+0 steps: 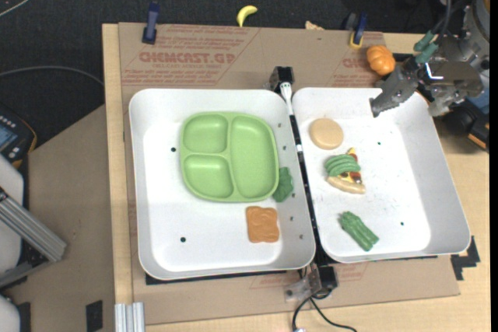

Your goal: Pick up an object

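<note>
The desk (117,167) carries two shallow white bins side by side. The right bin (436,190) lies directly under and below-left of the gripper (384,103); the left bin (152,190) lies well to the gripper's left, beyond the divider. The gripper hangs over the upper part of the right bin, close to its far rim. From this slant its dark tip reads as one mass, so I cannot tell whether it is open or closed, and nothing is seen in its grasp.

Largest of the things is the green divided plate (229,155), far to the gripper's left in the left bin. An orange waffle-like piece (263,224) sits below that plate, and a small dark green piece (283,184) lies at the plate's lower right edge.

The likelier targets lie in the right bin. The round tan disc (326,133) is nearest, just down and to the left of the gripper. Further the same way sits the pizza slice with a green leafy piece (343,172). Furthest down is the green pickle-like stick (357,230), its long axis running from upper left to lower right.

My judgement: the disc asks for the shortest travel, a short shift left and toward the camera, then a descent. An orange toy fruit (380,58) rests on the desk just above the gripper, outside the bins.
</note>
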You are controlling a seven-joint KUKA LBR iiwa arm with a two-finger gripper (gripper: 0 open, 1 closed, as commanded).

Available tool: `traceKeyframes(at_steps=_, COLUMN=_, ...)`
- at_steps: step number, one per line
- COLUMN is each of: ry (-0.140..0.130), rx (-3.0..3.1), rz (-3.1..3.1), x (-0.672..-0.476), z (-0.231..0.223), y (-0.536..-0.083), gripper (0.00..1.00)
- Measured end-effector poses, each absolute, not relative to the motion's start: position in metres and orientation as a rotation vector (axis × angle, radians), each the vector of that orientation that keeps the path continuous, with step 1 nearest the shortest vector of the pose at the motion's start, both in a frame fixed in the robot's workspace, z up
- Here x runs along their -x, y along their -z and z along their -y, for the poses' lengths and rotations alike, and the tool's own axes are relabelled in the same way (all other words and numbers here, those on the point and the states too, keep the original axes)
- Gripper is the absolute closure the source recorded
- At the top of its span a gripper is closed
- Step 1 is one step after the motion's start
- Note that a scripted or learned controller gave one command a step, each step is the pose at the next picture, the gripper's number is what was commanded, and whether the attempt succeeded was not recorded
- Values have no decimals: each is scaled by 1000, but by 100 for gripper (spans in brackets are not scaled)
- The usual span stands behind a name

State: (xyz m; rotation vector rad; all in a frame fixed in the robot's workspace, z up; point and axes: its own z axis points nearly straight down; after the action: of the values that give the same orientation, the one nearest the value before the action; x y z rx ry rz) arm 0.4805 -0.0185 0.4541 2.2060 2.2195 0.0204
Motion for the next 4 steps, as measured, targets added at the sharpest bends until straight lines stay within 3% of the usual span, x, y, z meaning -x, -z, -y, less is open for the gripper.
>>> traceKeyframes(at_steps=1, ry=5, rx=-2213, rz=-2237, x=-479, z=-79, y=-418, gripper=0)
traceKeyframes(at_steps=2, ry=6, rx=-2217, rz=-2232, x=-478, z=-139, y=-400, gripper=0)
traceKeyframes(at_steps=3, ry=-1, rx=-2220, rz=-2223, x=-479, z=-136, y=-412, gripper=100)
traceKeyframes(at_steps=4, ry=-4, rx=-2218, rz=-2223, x=-480, z=-137, y=-422, gripper=100)
